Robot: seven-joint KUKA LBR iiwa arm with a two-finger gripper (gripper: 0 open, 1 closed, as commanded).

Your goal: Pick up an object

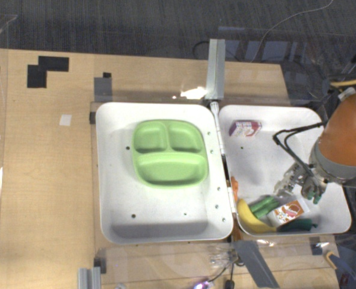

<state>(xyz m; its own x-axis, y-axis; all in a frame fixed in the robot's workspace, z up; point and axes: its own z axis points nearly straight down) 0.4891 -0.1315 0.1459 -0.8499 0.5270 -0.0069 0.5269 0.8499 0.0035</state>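
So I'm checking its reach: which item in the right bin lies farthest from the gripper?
The small white packet with purple print, alone near the bin's far wall; the banana, green items and carton cluster beside the gripper.

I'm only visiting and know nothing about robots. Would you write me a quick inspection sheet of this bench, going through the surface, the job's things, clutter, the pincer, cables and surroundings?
Surface: wooden bench bearing two shallow white bins, the left bin and the right bin.
Job's things: in the right bin's near corner, a banana, a green object, an orange and white packet and a dark green item; a small purple and white packet lies near its far edge.
Clutter: a green divided plate in the left bin.
Pincer: pincer hangs low over the pile in the near corner.
Cables: a black cable loops beside the arm.
Surroundings: dark carpet beyond the bench.
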